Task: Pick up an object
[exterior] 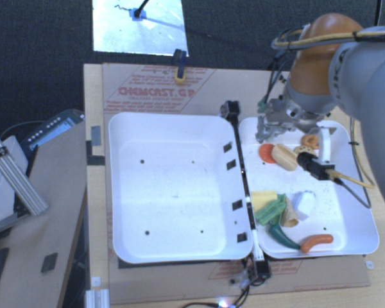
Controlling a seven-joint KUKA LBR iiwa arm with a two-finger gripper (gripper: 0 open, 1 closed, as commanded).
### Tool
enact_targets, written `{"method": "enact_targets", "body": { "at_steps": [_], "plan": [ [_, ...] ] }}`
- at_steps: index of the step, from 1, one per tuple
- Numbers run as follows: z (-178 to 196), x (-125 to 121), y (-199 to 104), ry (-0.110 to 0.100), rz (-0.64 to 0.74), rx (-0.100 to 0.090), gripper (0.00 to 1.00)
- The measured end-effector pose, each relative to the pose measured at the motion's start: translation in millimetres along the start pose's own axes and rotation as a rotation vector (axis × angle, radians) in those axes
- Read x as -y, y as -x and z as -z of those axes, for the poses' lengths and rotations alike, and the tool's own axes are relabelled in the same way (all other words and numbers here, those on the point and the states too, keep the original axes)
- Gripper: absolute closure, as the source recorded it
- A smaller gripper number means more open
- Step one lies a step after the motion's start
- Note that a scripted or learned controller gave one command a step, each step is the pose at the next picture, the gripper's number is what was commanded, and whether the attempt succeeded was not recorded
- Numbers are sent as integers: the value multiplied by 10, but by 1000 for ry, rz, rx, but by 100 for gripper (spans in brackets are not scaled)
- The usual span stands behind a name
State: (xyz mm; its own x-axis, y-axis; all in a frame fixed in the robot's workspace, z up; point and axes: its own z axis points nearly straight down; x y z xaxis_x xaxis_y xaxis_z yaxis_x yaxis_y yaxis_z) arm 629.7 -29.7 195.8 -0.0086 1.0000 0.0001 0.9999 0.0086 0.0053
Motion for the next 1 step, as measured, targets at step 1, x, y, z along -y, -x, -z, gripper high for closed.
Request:
{"method": "enact_targets", "body": {
  "at_steps": [1],
  "plan": [
    [1398,-436,-988,15,7,-5,100]
  ]
}}
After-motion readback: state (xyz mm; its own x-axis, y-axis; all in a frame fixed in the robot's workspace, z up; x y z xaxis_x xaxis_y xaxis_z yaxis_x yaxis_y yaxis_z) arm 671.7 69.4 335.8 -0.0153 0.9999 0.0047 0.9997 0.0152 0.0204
